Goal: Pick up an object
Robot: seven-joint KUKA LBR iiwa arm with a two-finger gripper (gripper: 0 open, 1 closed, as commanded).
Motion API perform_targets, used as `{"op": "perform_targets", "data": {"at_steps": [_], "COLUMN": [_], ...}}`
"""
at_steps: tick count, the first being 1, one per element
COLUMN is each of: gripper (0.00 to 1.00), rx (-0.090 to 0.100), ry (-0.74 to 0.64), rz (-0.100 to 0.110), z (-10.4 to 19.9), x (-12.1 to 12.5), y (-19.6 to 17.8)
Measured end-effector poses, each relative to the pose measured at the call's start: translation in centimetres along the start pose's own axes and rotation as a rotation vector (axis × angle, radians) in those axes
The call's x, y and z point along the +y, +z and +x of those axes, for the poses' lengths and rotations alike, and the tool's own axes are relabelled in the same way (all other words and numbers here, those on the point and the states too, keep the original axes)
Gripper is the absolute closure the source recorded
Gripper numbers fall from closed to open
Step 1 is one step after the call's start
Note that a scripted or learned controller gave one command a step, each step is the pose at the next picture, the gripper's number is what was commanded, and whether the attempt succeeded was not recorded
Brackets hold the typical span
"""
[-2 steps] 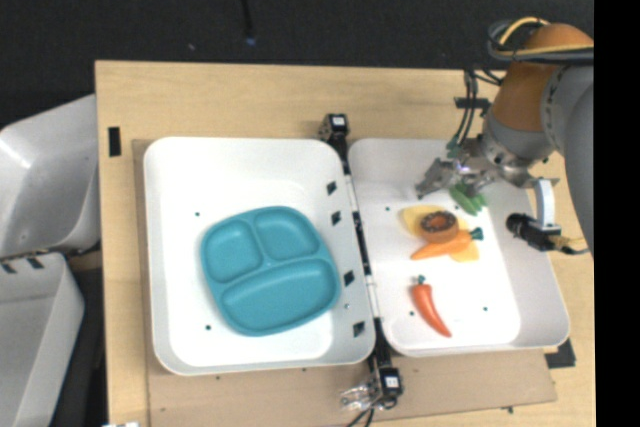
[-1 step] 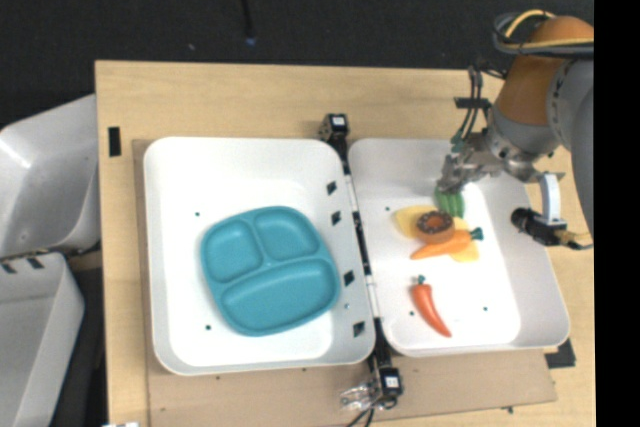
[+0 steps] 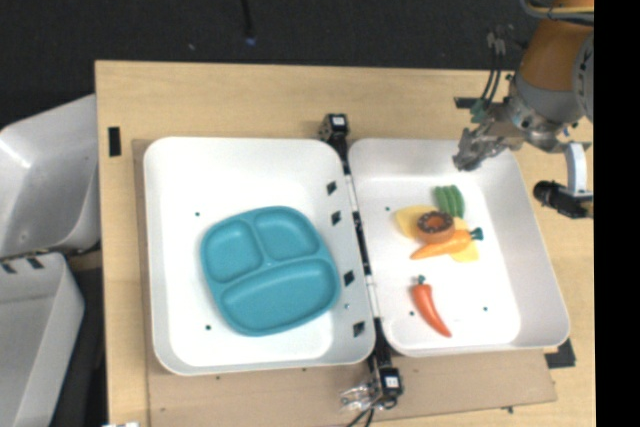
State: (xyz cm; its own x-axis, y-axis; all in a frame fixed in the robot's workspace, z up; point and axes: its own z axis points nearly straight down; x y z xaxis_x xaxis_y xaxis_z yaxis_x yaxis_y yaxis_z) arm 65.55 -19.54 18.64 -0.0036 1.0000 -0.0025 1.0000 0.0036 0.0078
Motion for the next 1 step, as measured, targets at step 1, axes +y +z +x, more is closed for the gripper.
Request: {"op": "perform_targets", "data": {"at_steps": [1], "gripper": [1.00], "rx": [0.000], "ry": [-0.001], "rz": [0.000], "z": [-0.18], "x": [0.18], "y": [-5.53]}}
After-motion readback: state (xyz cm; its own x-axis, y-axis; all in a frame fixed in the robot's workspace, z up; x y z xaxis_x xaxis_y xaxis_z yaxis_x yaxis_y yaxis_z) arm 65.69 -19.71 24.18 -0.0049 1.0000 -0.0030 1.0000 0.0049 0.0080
